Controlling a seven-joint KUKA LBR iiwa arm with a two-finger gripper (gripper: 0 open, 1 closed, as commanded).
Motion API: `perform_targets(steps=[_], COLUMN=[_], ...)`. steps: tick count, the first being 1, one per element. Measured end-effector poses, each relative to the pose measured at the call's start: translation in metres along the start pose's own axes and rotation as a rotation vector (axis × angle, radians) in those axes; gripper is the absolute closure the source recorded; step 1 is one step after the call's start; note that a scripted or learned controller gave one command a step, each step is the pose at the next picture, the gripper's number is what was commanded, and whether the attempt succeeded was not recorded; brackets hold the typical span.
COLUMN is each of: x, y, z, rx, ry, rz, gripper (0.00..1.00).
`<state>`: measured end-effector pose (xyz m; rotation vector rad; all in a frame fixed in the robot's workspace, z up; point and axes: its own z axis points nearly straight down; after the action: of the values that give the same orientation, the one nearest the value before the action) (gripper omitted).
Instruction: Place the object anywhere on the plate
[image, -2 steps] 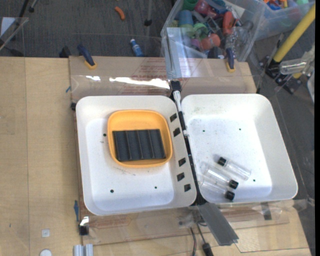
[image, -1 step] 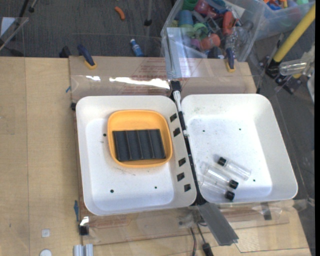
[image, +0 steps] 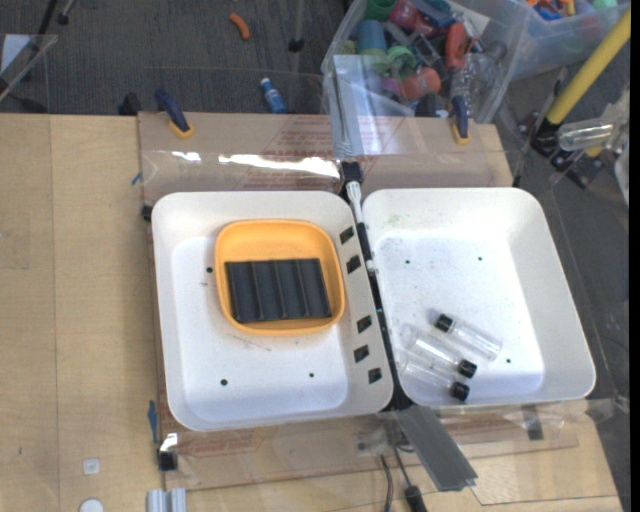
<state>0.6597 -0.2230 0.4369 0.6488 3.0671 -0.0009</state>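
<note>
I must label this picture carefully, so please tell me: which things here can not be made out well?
- Clear tubes in the right bin: transparent and overlapping, so their count is uncertain.
- Dark ridged object on the orange plate: too small to identify.
- Container of colourful items: cut off by the top edge.

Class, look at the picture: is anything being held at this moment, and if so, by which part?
Nothing is held. The clear vials lie loose in the right bin, and the black ridged block rests on the orange plate.
</note>
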Motion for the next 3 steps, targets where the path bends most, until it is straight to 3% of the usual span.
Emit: perform_targets(steps=[1,2,3], x=[0.0003,0.0011,0.0019], y=[0.0013,0.0013,-0.0009], z=[-0.0003,-0.0005,-0.0003], rx=[0.0,-0.002,-0.003], ry=[0.0,0.0,0.001], rz=[-0.049,-0.39,-0.369], gripper=[1.0,1.0,1.0])
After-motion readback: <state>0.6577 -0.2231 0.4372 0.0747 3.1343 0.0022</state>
